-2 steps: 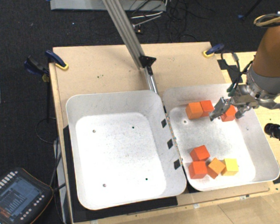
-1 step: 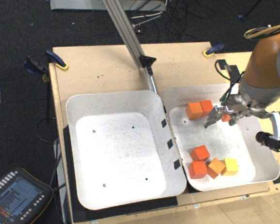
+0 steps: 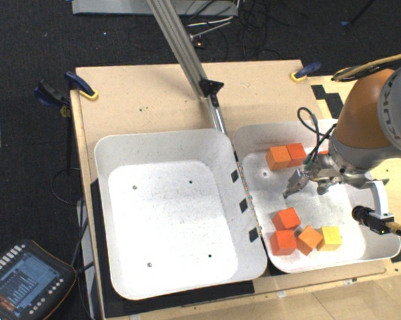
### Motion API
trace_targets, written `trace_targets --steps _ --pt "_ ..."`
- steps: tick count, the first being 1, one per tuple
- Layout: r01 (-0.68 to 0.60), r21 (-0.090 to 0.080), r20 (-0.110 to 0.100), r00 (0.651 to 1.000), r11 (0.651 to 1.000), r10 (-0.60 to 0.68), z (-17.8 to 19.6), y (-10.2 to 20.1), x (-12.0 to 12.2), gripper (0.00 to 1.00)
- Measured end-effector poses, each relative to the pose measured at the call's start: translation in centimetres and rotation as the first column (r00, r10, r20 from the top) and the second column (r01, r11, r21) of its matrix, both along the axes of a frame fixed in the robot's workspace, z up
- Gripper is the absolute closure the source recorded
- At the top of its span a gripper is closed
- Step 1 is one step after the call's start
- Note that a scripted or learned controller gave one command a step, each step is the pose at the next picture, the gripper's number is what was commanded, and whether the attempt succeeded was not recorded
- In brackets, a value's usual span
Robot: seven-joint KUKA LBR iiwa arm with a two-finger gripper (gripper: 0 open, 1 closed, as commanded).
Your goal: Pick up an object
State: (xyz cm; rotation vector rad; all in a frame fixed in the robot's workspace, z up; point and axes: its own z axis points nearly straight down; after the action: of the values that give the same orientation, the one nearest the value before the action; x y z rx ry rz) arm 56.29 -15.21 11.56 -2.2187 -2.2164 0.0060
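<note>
Camera view: showing six small blocks lying in the right bin [image 3: 376, 252], all of them loose on its white floor. Finding four clustering toward the near end: a red-orange cube [image 3: 286, 219], a red cube [image 3: 283, 242] just below it and touching it, an orange cube [image 3: 309, 239] sitting turned at an angle beside the red one, and a yellow cube [image 3: 331, 237] touching that orange one on its right. Finding two more toward the far end, an orange block [image 3: 278, 157] and a second orange block [image 3: 296, 153] pressing side by side. Placing the gripper [image 3: 295, 184] between the far pair and the near cluster, pointing left over bare bin floor, apart from every block and carrying nothing visible; not managing to tell whether spread or pressed together. Tracing the grey arm [image 3: 399, 121] with its orange band [image 3: 364, 117] reaching in from the right, over the right bin's edge. Seeing the left bin [image 3: 109, 157] lying just beside the right one, with black clips [image 3: 244, 204] along the seam. Noting the wooden bench [image 3: 145, 91] under both bins, blue clamps [image 3: 75, 83] gripping its far corners, a metal pole [image 3: 183, 46] slanting down to the seam, and a teach pendant [image 3: 23, 283] resting on the dark floor at lower left.
</note>
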Motion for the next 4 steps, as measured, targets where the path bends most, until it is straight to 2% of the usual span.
trace_targets --steps 1,3,4 --pt "0.000 -0.002 0.008 1.000 1.000 0.000 1.4 -0.1 0.2 1.00" --pt "-0.005 -0.002 0.013 1.000 1.000 0.005 11.3 1.2 1.5 1.00" --pt "-0.005 -0.002 0.011 1.000 1.000 0.005 13.6 1.3 1.7 1.00"
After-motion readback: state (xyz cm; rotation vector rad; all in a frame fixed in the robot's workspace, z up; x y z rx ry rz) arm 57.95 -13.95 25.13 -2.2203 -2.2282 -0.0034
